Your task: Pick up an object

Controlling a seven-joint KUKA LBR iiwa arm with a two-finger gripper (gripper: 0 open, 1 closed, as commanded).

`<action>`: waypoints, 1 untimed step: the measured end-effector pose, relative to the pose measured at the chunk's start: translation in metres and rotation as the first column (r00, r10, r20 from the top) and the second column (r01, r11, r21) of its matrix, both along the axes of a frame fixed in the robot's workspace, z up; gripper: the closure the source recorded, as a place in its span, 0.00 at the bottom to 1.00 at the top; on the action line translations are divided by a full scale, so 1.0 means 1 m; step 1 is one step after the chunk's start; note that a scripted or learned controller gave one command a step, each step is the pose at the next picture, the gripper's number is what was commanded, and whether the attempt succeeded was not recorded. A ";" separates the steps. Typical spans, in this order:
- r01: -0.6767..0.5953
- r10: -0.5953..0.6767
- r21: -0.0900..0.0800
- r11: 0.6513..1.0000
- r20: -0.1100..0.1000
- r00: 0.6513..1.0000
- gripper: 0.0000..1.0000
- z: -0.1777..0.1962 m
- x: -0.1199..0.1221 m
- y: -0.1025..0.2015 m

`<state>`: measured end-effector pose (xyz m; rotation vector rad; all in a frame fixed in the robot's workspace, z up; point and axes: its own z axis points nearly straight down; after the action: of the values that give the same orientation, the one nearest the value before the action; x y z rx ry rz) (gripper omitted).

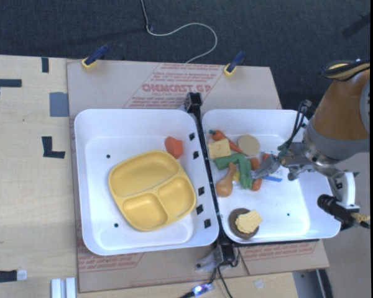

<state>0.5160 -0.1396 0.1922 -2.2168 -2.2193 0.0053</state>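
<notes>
The right bin (293,211) holds a pile of toy food at its left side: a yellow block (219,149), a tan disc (248,144), green pieces (242,168), small orange-red bits and a tan drumstick (224,185). A brown bun with a yellow topping (245,222) lies alone near the front wall. My gripper (266,168) is low in this bin, reaching in from the right, with its tip at the right edge of the pile beside a small blue piece (272,178). I see nothing clearly held.
In the left bin (93,143) lie a yellow divided plate (150,189) and an orange-red toy (173,146) near the divider. Black clips run along the wall between the bins. The arm's orange-banded wrist (339,113) hangs over the right bin's right rim.
</notes>
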 end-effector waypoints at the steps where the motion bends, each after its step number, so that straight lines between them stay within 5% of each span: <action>1: 0.000 0.000 0.001 1.000 -0.002 1.000 0.00 -0.062 0.005 0.001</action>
<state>0.5214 -0.1382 0.1303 -2.2152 -2.2180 0.0073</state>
